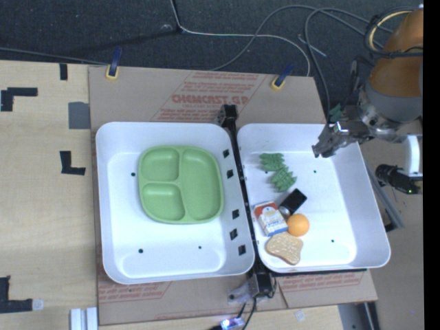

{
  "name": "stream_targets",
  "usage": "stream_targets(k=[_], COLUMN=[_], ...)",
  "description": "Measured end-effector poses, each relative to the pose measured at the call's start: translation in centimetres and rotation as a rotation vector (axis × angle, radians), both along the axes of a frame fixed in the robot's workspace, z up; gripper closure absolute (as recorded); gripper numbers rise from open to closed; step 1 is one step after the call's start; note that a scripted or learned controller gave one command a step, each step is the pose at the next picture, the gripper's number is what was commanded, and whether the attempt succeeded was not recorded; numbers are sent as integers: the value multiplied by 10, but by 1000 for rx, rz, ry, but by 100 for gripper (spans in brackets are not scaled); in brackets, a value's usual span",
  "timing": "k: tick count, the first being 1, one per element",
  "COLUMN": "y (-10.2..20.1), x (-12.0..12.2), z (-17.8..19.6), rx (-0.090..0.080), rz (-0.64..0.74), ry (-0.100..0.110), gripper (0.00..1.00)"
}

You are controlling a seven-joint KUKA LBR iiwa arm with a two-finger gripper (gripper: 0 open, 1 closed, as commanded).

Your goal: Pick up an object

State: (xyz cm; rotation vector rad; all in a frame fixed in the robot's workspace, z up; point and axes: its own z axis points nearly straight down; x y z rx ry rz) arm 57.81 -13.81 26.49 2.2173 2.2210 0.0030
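The right bin [357,205] holds several small objects in its left half. Two green leafy pieces [277,170] lie near its middle. Below them sit a black block [293,201], a small red and white carton [271,218], an orange ball [298,225] and a tan bread-shaped piece [284,249]. My gripper [326,146] hangs over the bin's upper right part, apart from all of these objects, with nothing visible between its fingers. The arm's orange band [405,33] is at the top right.
The left bin [117,205] carries a green divided plate [181,184]. Black clips [229,114] join the two bins along the middle. Cables [289,19] run across the dark surface behind the bench. A cardboard sheet [206,91] lies under both bins.
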Motion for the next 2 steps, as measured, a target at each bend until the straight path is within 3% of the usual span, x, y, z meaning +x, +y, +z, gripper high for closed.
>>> stream_targets(k=[2], y=[104], x=[12], z=[0], rx=[0], rz=[2], ry=[5], gripper=[100])
